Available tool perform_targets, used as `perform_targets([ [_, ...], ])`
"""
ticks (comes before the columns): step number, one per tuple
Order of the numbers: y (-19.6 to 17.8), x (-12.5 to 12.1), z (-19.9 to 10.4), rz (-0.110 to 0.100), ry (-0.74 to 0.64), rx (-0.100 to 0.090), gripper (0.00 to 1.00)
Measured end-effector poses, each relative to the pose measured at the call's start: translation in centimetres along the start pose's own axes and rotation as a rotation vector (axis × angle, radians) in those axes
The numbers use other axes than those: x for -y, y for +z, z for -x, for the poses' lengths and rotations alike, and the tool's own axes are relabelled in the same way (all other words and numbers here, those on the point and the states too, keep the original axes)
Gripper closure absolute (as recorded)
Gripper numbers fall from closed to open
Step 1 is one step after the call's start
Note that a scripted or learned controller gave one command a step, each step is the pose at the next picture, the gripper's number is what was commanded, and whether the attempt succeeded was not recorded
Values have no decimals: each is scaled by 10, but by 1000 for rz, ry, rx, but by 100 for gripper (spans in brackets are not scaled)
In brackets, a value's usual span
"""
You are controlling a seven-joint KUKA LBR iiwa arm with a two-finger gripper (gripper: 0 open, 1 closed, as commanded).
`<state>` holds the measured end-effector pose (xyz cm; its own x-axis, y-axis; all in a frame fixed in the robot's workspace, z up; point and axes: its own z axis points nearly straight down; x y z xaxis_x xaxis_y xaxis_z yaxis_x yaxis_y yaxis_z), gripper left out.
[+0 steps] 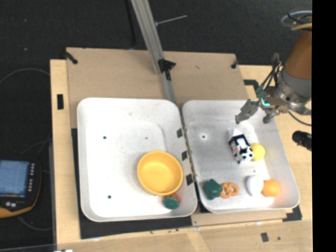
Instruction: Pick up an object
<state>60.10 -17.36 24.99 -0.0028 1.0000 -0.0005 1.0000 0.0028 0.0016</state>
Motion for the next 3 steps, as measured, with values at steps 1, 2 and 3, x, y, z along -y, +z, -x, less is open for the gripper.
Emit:
perform_targets([
  [1, 53, 5, -8, -6, 3, 1, 0],
  [2, 110, -1, 0, -5, 4, 2, 0],
  [3, 151, 0, 2, -4, 5, 2, 0],
])
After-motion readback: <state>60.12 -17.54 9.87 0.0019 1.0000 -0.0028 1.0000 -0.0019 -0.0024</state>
